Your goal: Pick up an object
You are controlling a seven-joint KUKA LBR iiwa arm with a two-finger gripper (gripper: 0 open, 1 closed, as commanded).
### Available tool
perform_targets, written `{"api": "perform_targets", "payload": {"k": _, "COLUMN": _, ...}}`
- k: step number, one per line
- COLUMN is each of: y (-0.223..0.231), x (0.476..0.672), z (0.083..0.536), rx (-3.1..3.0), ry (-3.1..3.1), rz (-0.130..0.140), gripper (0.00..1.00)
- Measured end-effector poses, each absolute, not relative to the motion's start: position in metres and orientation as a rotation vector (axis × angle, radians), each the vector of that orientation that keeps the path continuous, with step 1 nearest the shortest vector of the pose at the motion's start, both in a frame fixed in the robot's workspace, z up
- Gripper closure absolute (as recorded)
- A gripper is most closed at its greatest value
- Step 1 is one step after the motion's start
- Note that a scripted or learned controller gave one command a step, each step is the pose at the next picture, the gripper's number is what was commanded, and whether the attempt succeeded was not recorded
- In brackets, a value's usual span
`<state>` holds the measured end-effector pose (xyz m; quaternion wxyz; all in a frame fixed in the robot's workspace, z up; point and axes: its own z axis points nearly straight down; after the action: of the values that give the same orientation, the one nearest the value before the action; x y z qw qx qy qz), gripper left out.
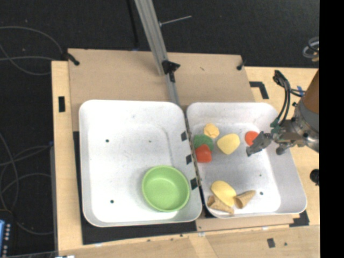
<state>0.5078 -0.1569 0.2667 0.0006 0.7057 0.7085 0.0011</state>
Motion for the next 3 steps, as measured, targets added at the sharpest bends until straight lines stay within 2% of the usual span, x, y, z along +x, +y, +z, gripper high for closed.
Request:
{"api": "perform_targets", "payload": {"k": 1, "y": -0.157, "x": 0.508, "z": 0.267, "rx": 2.217, "ry": 2.224, "rz": 0.004, "gripper": 0.0}}
{"api": "perform_targets", "payload": {"k": 3, "y": -0.168, "x": 0.497, "z": 0.145, "rx": 2.225, "ry": 2.222, "rz": -0.007, "gripper": 0.0}}
